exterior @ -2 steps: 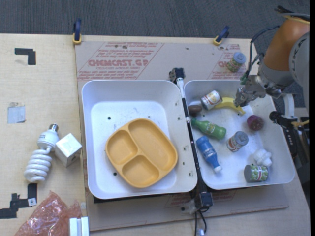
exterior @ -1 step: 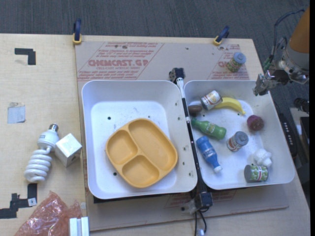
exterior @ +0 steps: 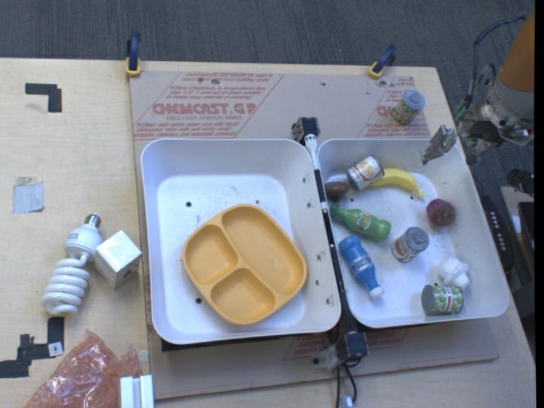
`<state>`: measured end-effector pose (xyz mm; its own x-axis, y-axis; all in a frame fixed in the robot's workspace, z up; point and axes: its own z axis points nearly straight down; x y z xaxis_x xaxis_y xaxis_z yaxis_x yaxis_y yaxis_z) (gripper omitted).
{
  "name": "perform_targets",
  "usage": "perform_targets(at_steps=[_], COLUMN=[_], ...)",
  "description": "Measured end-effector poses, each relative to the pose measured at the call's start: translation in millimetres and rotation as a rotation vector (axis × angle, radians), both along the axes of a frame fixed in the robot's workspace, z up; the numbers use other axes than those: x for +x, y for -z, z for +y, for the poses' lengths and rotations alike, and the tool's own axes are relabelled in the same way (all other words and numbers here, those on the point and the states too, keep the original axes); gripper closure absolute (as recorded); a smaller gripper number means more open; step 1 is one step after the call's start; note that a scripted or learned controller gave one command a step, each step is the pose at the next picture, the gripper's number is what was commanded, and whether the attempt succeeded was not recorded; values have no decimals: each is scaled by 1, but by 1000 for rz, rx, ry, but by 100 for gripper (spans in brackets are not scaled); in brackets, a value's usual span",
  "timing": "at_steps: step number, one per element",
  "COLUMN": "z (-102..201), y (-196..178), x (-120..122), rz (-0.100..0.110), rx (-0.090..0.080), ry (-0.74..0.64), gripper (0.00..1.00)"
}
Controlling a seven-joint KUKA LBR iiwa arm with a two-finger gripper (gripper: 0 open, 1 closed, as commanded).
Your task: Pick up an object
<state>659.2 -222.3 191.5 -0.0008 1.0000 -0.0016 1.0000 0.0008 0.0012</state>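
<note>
Your tool (exterior: 441, 145) hangs over right bin (exterior: 480, 228) rim at bin's 1 o'clock, fingers spread, nothing between them. Objects lie inside right bin: banana (exterior: 399, 179) and small can (exterior: 365, 172) toward 11 o'clock, green bottle (exterior: 361, 222) and blue bottle (exterior: 359, 264) along 9 o'clock side, dark red ball (exterior: 440, 212) at 3 o'clock, green can (exterior: 442, 299) at 5 o'clock. Left bin (exterior: 170, 253) holds yellow divided tray (exterior: 244, 263).
</note>
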Motion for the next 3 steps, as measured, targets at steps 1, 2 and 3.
perform_targets(at_steps=[1,2,3], z=[3,21,10], y=[45,54,57], x=[0,0,0], rz=[2,1,-1], rx=[0,1,0], ry=[-2,-1,1], gripper=[0,0,0])
